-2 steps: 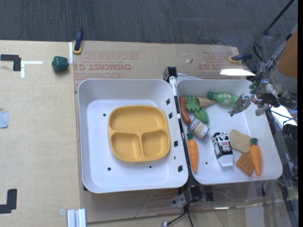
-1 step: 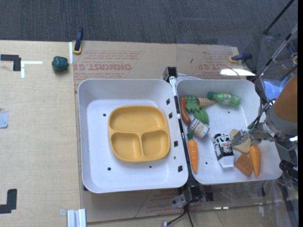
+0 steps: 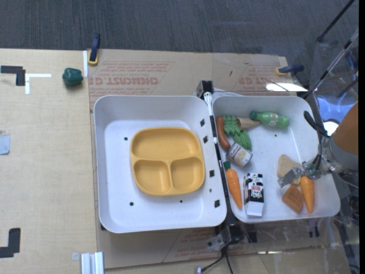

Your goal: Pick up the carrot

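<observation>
- Carrot (image 3: 308,193) stands nearly upright in the picture near the right bin's (image 3: 274,214) front right corner, its thick end toward the gripper and its tip toward the front rim.
- Gripper (image 3: 300,173) sits just above that thick end, reaching in from the right wall; its metal fingertips appear to touch or nearly touch the carrot's top, but the jaws are too small and blurred to judge, so I cannot tell whether they are parted, closed, or gripping anything.
- Just left of this carrot lies an orange-brown wedge (image 3: 292,198), with a pale tan slice (image 3: 287,165) behind it.
- Second carrot (image 3: 233,188) lies along the same bin's left wall, toward the front, beside a small black-and-white carton (image 3: 254,194).
- Farther back in that bin: a round tin (image 3: 240,154), a green leafy toy (image 3: 233,127), a cone (image 3: 248,123) and a green bottle (image 3: 271,119) near the back rim.
- Left bin (image 3: 114,210) holds a yellow divided plate (image 3: 167,160) at its centre.
</observation>
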Controlling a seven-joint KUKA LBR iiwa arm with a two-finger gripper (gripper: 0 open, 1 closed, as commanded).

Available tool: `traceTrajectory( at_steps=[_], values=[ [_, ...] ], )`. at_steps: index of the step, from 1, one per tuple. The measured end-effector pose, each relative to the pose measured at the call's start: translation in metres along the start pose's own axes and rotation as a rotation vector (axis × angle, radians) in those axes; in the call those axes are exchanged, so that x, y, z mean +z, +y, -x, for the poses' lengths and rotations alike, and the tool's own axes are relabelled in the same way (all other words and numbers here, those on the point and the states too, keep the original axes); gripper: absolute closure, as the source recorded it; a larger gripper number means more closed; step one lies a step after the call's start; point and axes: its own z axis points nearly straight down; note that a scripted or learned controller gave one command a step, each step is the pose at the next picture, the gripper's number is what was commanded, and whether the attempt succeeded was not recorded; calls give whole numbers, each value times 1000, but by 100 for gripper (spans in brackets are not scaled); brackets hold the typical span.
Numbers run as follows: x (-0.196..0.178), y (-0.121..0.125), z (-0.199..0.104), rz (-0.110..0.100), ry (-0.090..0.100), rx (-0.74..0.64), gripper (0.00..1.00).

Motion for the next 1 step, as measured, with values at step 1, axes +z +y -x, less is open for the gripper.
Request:
traceTrajectory(
  at_steps=[1],
  values=[
    [-8, 1, 3, 4, -12, 6, 100]
  ],
)
